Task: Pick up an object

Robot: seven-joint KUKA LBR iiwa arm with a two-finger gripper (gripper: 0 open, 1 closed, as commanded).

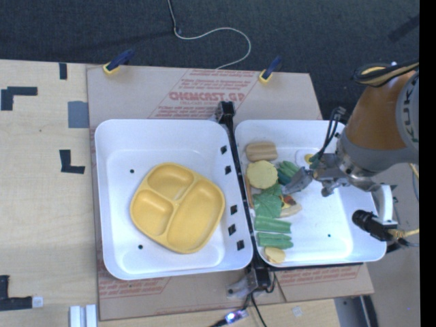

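Two shallow white bins sit side by side on a cardboard sheet (204, 94) clamped to a pale wooden bench (41, 203), with dark carpet (82, 12) and a thin white cable (211, 36) beyond. Within the left bin (112, 138) lies a yellow divided plate (177, 206). Along the near-left side of the right bin (340, 247), toy food is heaped: a tan bun (261, 150), a yellow disc (261, 175), green leafy pieces (270, 204). Down over this pile hangs the gripper (300, 178); whether it grips anything cannot be made out, since its tips blend into the clutter.
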